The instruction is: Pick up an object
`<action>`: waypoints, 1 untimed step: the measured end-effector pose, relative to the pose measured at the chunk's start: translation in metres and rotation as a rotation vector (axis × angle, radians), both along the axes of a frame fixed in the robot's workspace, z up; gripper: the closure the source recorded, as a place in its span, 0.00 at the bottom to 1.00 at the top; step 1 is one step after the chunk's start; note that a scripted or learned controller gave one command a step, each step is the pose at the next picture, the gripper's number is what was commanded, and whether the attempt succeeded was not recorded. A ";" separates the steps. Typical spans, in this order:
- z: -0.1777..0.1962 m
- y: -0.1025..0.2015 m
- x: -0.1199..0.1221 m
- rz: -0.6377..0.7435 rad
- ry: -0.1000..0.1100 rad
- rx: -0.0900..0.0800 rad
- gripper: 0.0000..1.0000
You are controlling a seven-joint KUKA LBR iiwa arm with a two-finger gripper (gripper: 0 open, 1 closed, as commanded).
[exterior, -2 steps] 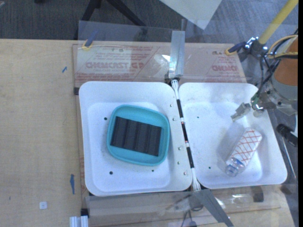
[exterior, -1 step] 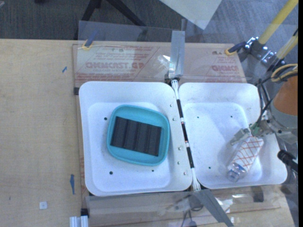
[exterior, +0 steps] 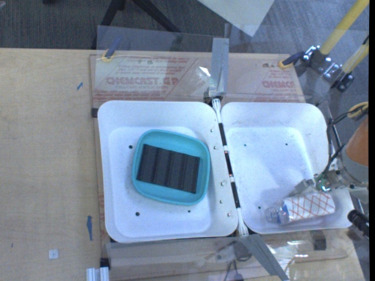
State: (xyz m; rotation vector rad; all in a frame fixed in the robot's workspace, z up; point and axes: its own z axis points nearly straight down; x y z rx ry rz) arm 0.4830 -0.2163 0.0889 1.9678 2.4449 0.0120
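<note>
- Your target, the small plastic bottle (exterior: 304,208) with the red-checked label, lies on its side in the near right corner of the right bin (exterior: 263,127), tight against the wall.
- The pincer (exterior: 321,183) sits just above the bottle's far end; you cannot tell whether it is apart or together.
- Judged from here, the corner is your risk: the wall may block one side of the grasp, and a round bottle lying flat can roll or squirt away.
- The left bin (exterior: 117,122) holds a teal tray (exterior: 143,183) carrying dark ribbed blocks (exterior: 169,168), well apart from the bottle.
- Both bins rest on the counter (exterior: 41,157).
</note>
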 end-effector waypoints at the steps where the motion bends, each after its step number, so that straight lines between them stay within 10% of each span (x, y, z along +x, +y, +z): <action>1: -0.001 0.025 0.024 -0.257 -0.002 -0.005 0.00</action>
